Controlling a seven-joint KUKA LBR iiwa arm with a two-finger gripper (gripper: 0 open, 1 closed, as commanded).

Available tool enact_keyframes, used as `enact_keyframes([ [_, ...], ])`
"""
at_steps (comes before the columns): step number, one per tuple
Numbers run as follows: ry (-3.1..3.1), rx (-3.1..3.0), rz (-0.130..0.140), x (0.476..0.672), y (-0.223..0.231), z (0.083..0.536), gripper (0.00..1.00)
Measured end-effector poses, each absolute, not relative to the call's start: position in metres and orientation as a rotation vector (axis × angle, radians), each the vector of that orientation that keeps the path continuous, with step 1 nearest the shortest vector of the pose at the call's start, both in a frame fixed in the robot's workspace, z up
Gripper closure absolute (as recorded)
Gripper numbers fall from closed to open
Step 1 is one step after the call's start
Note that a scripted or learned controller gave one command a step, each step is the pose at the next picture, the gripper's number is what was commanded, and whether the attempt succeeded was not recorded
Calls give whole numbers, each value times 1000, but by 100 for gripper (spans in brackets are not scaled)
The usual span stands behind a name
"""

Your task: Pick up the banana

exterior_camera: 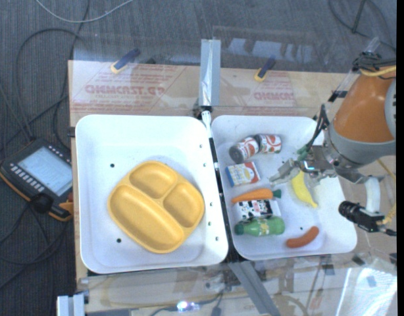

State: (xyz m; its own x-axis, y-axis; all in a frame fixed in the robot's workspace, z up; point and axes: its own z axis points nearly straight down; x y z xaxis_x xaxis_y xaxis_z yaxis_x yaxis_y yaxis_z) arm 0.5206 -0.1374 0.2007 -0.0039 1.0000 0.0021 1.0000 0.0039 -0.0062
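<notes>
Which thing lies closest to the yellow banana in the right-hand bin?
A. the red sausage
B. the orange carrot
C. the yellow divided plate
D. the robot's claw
D: the claw sits right beside the banana, nearer than the carrot or sausage.
</notes>
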Motion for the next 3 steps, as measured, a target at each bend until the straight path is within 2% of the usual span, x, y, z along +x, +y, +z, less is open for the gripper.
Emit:
enact_keyframes([
  [1,-2345,-2089,0,545,-192,109,0],
  [2,-2346,-2105,-8,555,-194,89,0],
  [3,-2461,-1968,1,575,-195,89,0],
])
